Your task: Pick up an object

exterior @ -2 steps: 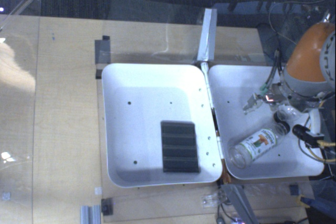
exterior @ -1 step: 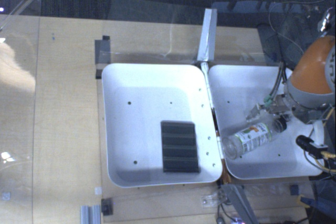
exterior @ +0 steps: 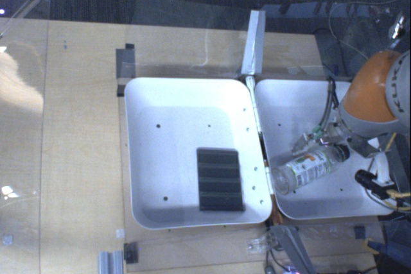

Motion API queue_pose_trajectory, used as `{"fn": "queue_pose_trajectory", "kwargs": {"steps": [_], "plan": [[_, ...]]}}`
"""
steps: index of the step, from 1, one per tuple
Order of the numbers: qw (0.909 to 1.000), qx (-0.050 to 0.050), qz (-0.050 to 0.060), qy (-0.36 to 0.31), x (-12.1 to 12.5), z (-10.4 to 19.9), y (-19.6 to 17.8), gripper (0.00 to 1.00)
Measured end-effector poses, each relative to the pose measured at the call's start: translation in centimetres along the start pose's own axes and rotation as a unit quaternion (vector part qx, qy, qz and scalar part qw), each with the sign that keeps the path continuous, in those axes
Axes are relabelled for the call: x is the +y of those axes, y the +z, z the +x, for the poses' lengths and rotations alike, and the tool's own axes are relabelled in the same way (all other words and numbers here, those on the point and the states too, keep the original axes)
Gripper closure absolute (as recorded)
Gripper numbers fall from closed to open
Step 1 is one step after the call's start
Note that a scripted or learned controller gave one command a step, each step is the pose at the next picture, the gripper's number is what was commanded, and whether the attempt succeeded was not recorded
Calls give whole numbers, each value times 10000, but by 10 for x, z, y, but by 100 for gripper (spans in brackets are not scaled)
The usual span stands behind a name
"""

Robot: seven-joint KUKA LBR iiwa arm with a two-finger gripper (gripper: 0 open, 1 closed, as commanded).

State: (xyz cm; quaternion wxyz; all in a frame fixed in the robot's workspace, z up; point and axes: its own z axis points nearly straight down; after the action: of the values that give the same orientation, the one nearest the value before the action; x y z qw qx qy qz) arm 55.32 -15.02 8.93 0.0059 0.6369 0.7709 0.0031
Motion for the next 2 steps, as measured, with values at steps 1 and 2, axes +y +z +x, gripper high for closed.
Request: {"fn": "queue_pose_trajectory", "kwargs": {"steps": [1,2], "plan": [[9958,9,14,917,57,-12,2,0],[9991,9,26,416,63,-68,-39,0]]}}
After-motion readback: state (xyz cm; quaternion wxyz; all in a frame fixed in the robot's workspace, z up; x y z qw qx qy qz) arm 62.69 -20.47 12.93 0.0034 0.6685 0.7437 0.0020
